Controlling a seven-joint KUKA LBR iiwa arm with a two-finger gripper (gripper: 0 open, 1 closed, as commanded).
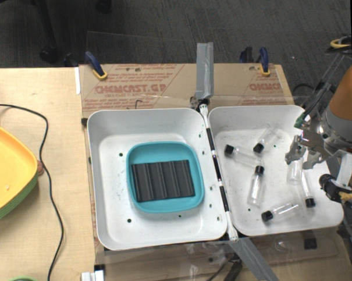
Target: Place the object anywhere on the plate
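A teal plate (162, 154) with a dark ridged middle lies in the left white bin (107, 169). Several clear vials with black caps lie scattered in the right bin (243, 221): one (239, 154) at the upper left, one (257, 184) in the middle, one (281, 210) near the front. Another vial (294, 172) lies just below my gripper (295, 154). The gripper hangs low over the right bin's right side, far from the plate. I see nothing held in it.
A yellow and green stack of dishes (8, 173) sits on the wooden table at the left, with a black cable (49, 171) beside it. Cardboard (138, 86) held by blue clamps lies behind the bins. A metal divider (215, 164) separates the two bins.
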